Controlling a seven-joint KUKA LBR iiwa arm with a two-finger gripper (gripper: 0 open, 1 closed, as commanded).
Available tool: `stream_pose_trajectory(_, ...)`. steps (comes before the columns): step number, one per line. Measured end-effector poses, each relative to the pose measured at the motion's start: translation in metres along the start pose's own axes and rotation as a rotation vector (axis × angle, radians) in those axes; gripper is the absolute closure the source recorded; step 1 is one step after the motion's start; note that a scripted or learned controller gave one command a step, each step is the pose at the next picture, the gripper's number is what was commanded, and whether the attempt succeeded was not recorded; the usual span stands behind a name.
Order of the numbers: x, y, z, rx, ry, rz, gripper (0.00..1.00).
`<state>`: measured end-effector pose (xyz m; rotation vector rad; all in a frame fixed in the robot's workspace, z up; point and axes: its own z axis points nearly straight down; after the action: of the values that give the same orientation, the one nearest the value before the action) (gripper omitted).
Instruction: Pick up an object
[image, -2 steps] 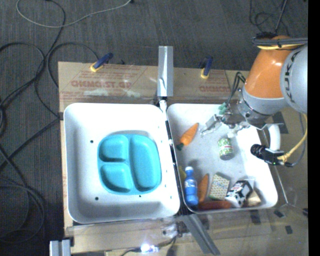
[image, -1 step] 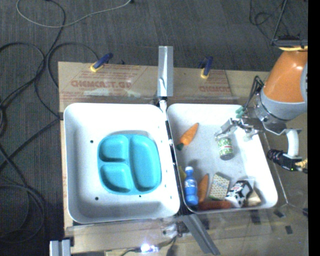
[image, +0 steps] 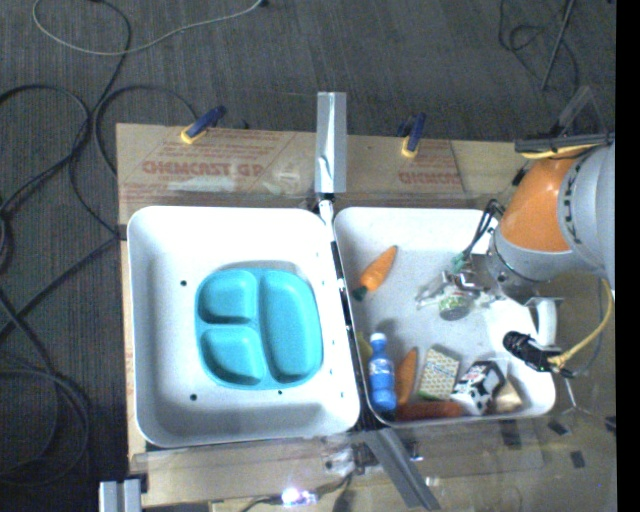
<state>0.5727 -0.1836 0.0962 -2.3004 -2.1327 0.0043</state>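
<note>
1. Gripper (image: 452, 291) low in right bin (image: 440, 222), over bare floor; finger state: cannot tell.
2. Risk: closes on nothing. Nearest carrot (image: 378, 268) lies apart, to its left.
3. Blue bottle (image: 380, 372), second carrot (image: 406, 374), checkered block (image: 438, 373) crowd near wall: little finger room there.
4. Left bin (image: 150, 330) holds blue tray (image: 260, 325).

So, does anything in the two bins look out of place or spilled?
Nothing looks spilled or damaged. The blue tray lies flat in the left bin. The carrot and bottle lie loose in the right bin.
</note>
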Motion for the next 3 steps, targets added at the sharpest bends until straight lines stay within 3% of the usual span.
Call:
stream_pose_trajectory(1,-0.018,0.050,0.008,-0.009,0.009,-0.020,0.00)
stream_pose_trajectory(2,-0.003,0.057,-0.016,-0.001,-0.004,-0.120,0.00)
stream_pose_trajectory(3,-0.025,0.033,0.006,-0.014,0.011,-0.153,0.00)
